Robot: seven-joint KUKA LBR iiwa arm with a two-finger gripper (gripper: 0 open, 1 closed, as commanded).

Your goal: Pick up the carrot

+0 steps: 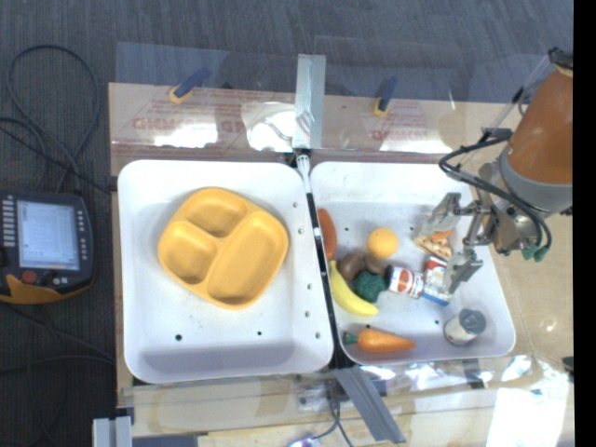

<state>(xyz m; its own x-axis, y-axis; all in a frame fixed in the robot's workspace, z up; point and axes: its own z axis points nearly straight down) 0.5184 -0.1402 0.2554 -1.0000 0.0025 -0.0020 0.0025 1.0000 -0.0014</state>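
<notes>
The orange, tapered carrot lies at the near edge of the right white bin, just below a yellow banana; well apart, the two-finger gripper hovers with fingers spread over a pizza slice

1. We see the arm, with a broad orange band above a grey wrist.
2. We note black cables looping beside it.
3. Metallic silver jaws, small green detail nearby.
</notes>
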